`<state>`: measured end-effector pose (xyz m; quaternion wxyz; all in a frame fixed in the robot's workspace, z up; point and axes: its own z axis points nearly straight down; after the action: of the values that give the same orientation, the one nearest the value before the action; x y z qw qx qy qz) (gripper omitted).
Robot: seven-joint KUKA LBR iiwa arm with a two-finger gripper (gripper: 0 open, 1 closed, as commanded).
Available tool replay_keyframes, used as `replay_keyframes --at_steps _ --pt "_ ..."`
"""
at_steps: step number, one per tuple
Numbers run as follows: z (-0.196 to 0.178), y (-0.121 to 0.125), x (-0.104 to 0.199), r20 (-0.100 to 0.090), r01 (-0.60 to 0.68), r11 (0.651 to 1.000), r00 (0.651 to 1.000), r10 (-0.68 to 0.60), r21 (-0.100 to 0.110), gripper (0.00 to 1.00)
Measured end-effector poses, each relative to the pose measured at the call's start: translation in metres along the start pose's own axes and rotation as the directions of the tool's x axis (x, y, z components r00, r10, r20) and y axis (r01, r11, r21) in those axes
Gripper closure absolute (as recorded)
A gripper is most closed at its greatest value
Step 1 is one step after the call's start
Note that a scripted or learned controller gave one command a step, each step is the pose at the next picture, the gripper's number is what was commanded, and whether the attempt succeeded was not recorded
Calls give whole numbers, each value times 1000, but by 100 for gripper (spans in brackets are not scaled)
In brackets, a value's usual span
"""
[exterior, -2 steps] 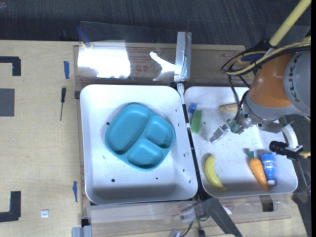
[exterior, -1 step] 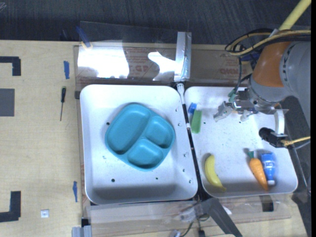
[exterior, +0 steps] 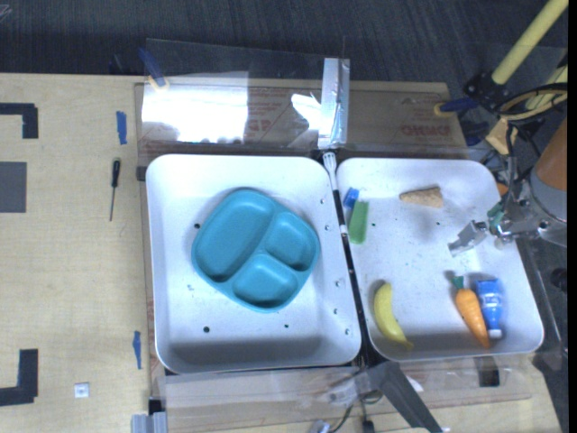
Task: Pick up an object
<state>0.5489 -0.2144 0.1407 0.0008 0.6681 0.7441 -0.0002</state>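
Note:
My gripper [exterior: 478, 228] hovers over the right side of the right bin [exterior: 424, 345], reaching in from the right; it looks open, with nothing between its fingers. Just below it lie an orange carrot [exterior: 470, 312] and a blue and white tube [exterior: 489, 303], side by side by the bin's right wall. A yellow banana [exterior: 388, 312] lies at the bin's lower left. A green marker with a blue cap [exterior: 357, 216] rests against the left wall. A tan bread piece [exterior: 422, 197] sits near the back.
The left bin [exterior: 171, 332] holds a blue divided plate [exterior: 257, 247]. Clear plastic sheeting [exterior: 234, 106] stands behind the bins. Cables and a yellow pole [exterior: 532, 34] crowd the far right near the arm.

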Motion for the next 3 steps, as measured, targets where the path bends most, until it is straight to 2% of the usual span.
replay_keyframes --at_steps 1,2,3 --pt "38 -56 18 -3 -6 1000 1000 6 5 0" --pt "39 -60 66 0 80 997 997 -80 -7 0" --pt "53 -65 20 5 167 986 986 -167 -7 0"
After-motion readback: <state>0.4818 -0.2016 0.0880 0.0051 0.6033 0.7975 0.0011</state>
